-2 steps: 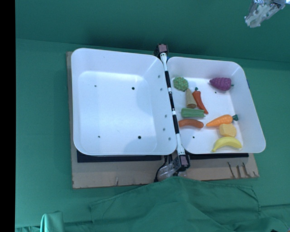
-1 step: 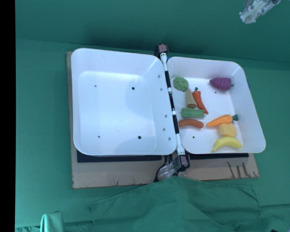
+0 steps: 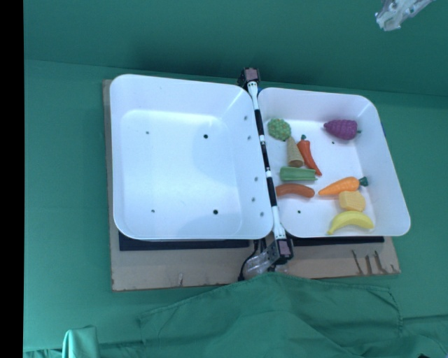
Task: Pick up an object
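The right bin (image 3: 381, 150) holds several toy foods. Purple grapes (image 3: 341, 129) lie at its far side. A green-topped cone (image 3: 283, 136) and a red chili (image 3: 308, 155) sit near the divider, with a green vegetable (image 3: 297, 173) and a brown sausage (image 3: 295, 190) below them. An orange carrot (image 3: 341, 186), an orange chunk (image 3: 352, 201) and a yellow banana (image 3: 351, 222) lie toward the near right corner. My gripper (image 3: 399, 12) hangs high at the top right of the view, well beyond the bin's far edge and apart from every object.
The left bin (image 3: 175, 161) adjoins the right one along a black-and-white divider rail (image 3: 264, 157). Both rest on a cardboard sheet (image 3: 140, 273) over green cloth. A fold of green cloth (image 3: 280, 314) bunches up at the front edge.
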### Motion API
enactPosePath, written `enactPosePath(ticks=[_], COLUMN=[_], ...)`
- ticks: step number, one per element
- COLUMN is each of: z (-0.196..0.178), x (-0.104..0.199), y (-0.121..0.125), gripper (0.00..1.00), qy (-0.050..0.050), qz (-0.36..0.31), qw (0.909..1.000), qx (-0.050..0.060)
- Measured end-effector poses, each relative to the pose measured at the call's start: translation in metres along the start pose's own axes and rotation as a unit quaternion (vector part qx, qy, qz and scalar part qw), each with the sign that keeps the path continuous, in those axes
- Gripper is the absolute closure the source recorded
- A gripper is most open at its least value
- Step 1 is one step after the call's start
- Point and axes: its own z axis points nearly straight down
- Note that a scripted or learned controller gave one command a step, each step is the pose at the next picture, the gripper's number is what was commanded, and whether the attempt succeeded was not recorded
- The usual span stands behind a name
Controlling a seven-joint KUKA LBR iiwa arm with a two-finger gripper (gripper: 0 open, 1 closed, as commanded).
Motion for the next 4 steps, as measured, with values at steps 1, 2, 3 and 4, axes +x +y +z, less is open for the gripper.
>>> enactPosePath(ticks=[1, 2, 3, 4], z=[0.006, -0.039, 0.013, 0.077], x=[0.01, 0.05, 0.036, -0.018], y=[-0.004, 0.0, -0.011, -0.039], gripper=[1.0, 1.0, 1.0, 1.0], qy=[0.003, 0.002, 0.003, 0.003], qz=[-0.001, -0.002, 0.0, 0.002], qw=[1.0, 1.0, 1.0, 0.9999], qx=[0.006, 0.002, 0.008, 0.01])
